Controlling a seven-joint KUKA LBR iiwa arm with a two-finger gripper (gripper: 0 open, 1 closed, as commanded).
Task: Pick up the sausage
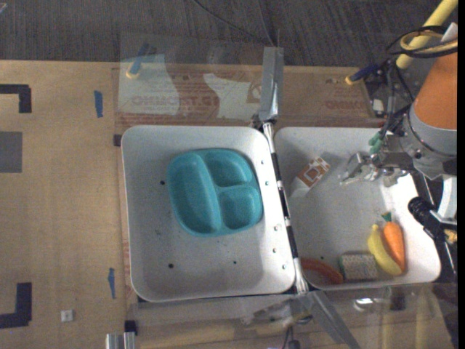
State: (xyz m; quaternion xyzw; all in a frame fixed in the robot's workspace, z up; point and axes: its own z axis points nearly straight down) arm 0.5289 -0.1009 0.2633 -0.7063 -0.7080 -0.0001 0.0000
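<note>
Right bin (320, 217) | sausage (321, 270) partly hidden at rim | pincer (356, 169) blurred, perhaps open

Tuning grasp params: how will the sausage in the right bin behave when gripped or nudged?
The sausage looks like a smooth, curved toy, so probably light and stiff, perhaps slippery. It lies against the right bin's lower-left wall, so a nudge would likely slide it along the wall. The gripper hovers well above it.

We see our arm (436, 115) reaching in over the right bin (327, 217). Its gripper (357, 169) hangs above that bin's far half.
</note>
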